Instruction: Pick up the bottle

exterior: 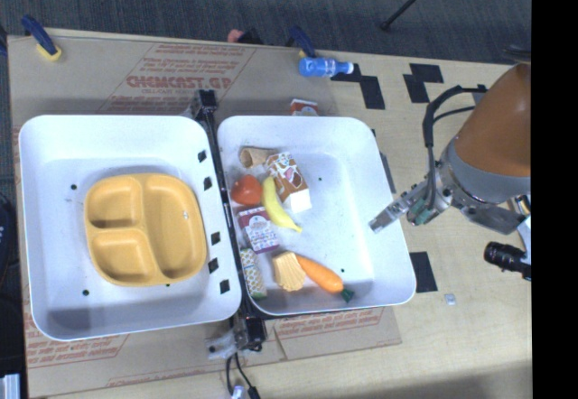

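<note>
Blue bottle (322, 68) lies on its side near the bench's far edge, outside both bins. Gripper (390, 215) hovers over the right bin's (384, 162) right rim, empty; it should travel far-left, then straddle the bottle across its width.

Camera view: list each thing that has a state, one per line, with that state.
Gripper: at the right bin's right rim, holding nothing.
Bottle: lying on its side on the bench, outside the bins.
Yellow tray: flat in the left bin.
Carrot: lying in the right bin.

tray (144, 227) in left bin (36, 208) | bottle (323, 68) on bench behind right bin (379, 208)
</note>
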